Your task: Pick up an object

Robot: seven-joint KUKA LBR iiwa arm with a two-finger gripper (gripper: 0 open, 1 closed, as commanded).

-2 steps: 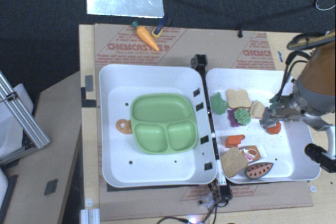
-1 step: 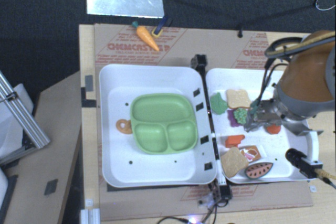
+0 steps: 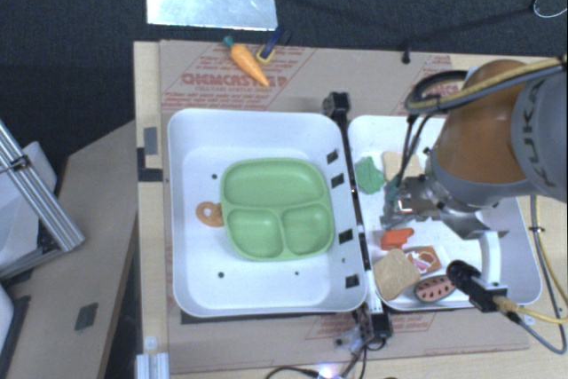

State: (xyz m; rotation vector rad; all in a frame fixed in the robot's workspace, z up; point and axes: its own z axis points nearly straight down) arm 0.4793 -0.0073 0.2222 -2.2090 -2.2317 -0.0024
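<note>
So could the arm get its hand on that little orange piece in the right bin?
Probably yes. The orange piece lies bare on the right bin's floor with nothing on top of it, and the hand hangs just above and beside it. The bread-shaped piece sits close but apart.

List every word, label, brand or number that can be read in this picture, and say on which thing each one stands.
"CHEMCAST": red print on the brown board under the bins, beside the toy carrot; the smaller line under it is too blurred to read.
"KU": large dark letters on the arm, cut off at the picture's edge.
Red print on the board's front edge: too blurred to read.
Nothing readable on the green plate.
</note>
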